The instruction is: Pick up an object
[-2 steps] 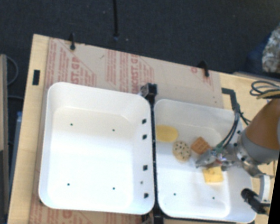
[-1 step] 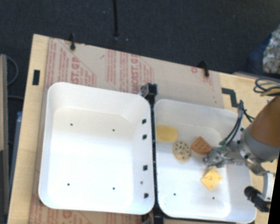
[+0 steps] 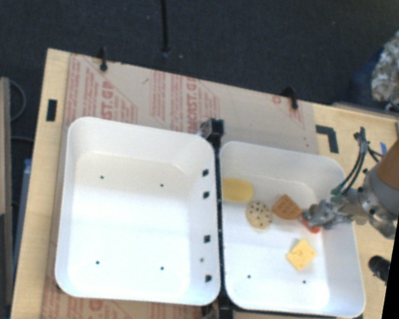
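low in the right bin (image 3: pixel 336 294), pincer (image 3: pixel 317 216) by the orange wedge (image 3: pixel 287 207), ready to grab; grip too blurry to tell.

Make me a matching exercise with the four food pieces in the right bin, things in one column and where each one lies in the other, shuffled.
Things:
1. pale yellow oval piece
2. speckled round cookie
3. orange-brown wedge
4. yellow cheese block

Places:
A. nearest the gripper
B. closest to the divider between the bins
C. alone, toward the near side of the right bin
D. between the oval piece and the wedge

Pairs: 1-B, 2-D, 3-A, 4-C
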`<action>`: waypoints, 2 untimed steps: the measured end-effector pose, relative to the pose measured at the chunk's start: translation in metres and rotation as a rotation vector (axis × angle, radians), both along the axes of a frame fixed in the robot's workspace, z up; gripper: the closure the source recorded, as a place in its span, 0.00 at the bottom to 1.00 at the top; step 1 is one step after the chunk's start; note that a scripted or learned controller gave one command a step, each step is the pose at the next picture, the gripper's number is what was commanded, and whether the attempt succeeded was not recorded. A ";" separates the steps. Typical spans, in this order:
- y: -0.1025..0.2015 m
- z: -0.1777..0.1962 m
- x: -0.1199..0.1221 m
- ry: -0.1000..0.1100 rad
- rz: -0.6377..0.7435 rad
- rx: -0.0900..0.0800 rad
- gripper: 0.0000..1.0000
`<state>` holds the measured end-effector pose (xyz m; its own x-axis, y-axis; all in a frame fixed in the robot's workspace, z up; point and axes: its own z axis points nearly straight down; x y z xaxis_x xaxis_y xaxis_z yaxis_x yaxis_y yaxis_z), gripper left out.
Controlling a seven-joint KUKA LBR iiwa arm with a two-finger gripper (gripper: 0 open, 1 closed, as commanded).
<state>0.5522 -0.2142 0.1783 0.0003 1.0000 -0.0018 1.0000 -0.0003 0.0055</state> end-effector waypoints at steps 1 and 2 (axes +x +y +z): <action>0.009 0.057 0.002 0.000 0.001 0.000 1.00; 0.008 0.056 0.002 0.005 0.000 0.001 1.00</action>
